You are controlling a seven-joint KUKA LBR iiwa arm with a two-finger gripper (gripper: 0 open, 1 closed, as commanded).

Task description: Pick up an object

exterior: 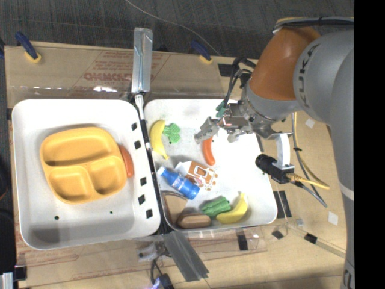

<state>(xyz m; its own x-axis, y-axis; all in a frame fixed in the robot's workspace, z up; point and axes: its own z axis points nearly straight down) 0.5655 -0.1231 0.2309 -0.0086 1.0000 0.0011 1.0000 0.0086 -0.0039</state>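
Pincer: the pincer (207,132) hangs over the upper middle of the right bin, at the end of the grey arm that reaches in from 3 o'clock; whether it is wide, narrow or gripping cannot be told from this slanted view.
Arm: the arm (313,71) fills the upper right, its orange band (283,65) just above the wrist.
Orange sausage: an orange sausage-shaped toy (209,152) lies directly beneath the pincer, at its 6 o'clock, touching or nearly touching the tip (contact is unclear).
Right bin: the right bin (258,179) holds a scatter of toys.
Banana: a yellow banana (157,138) lies along the bin's left wall, at 9 o'clock from the pincer.
Green piece: a small green toy (172,132) sits just beside the banana.
Bottle: a blue bottle (178,182) lies tilted at 7 o'clock from the pincer.
Carton: an orange-and-white patterned packet (201,174) lies just beside the bottle.
Lower corner: a green vegetable (215,206), a second banana (234,210) and a brown sausage (194,221) crowd together at 6 o'clock.
Left bin: the left bin (36,221) holds a yellow divided tray (81,162), with an orange item (127,161) against the tray's right edge.
Surface: the surface (72,65) under both bins is covered in brown cardboard.
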